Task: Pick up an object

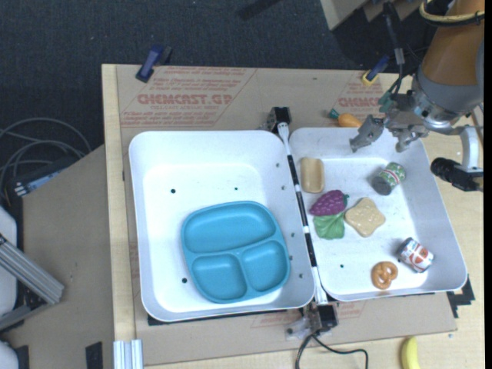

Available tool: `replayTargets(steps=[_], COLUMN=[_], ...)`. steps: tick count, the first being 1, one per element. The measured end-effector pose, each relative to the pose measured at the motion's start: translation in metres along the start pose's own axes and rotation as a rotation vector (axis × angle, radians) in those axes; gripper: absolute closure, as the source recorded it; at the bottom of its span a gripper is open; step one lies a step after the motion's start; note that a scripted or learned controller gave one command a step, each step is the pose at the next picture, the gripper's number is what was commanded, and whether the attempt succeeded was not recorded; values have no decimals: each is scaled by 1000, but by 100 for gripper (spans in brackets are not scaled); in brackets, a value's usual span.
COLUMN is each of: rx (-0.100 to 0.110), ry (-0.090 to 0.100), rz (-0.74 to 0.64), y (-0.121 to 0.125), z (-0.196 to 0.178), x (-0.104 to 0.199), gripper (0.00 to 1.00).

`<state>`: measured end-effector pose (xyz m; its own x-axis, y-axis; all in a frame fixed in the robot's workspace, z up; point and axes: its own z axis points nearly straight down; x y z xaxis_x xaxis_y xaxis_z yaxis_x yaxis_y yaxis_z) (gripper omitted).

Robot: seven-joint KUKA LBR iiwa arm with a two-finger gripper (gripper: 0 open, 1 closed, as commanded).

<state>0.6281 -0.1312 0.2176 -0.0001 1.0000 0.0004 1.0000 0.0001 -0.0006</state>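
Right now my gripper (388,127) hangs over the far edge of the right bin (440,229), its fingers spread apart with nothing between them, so the pick is yet to be made. The nearest candidate, I judge, is the small green-labelled can (390,177), lying on its side just below me in that bin; I would come straight down over its middle, fingers square across its round body so it cannot roll away, and close only once they straddle it. Farther in lie a tan bread piece (311,174) beside the bin's left wall, a bunch of purple grapes (329,203) touching a green leaf (329,227), a slice of toast (364,217), a red and white can (416,254) and a pretzel (383,274). The left bin (146,206) holds a blue divided tray (234,249), well apart. The bin's far rim sits close under my fingers and could catch one.
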Motion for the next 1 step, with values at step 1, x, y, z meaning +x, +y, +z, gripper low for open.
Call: replayTargets(steps=[1], rx=[1], ry=[-2], rz=[2], y=[19], z=[68], x=[-79], gripper=[0])
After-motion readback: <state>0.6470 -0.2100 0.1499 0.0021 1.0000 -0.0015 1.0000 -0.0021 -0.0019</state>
